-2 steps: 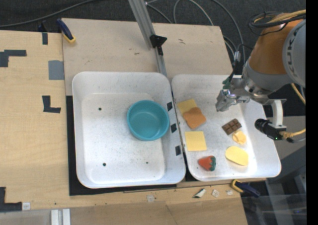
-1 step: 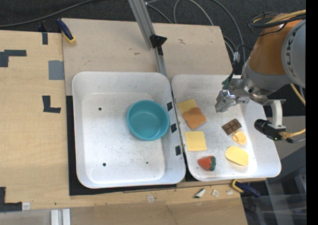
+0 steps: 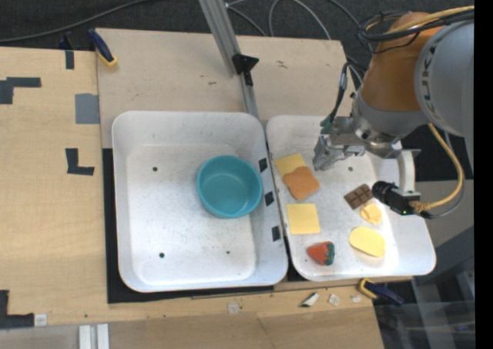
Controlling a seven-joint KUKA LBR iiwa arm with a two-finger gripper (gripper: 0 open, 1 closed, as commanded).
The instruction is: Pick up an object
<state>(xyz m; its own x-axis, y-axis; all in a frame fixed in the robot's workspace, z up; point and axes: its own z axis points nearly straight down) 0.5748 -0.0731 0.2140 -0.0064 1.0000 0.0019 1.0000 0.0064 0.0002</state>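
Note:
My gripper (image 3: 324, 156) hangs over the right bin (image 3: 412, 263), just right of an orange-brown bread piece (image 3: 301, 182) and a pale yellow slice (image 3: 290, 163) tucked behind it. Nothing shows between its fingers. Further down the same bin lie a yellow square slice (image 3: 303, 218), a red strawberry with a green top (image 3: 322, 253), a brown chocolate piece (image 3: 357, 196), a small yellow bit (image 3: 371, 213) and a yellow lemon-like piece (image 3: 367, 242). A teal bowl (image 3: 228, 186) stands in the left bin (image 3: 146, 263).
A slanted grey metal pole (image 3: 223, 31) crosses above the left bin's back edge. Cables trail over the dark floor at the back. A black connector with a yellow cable (image 3: 394, 199) hangs over the right bin's right side.

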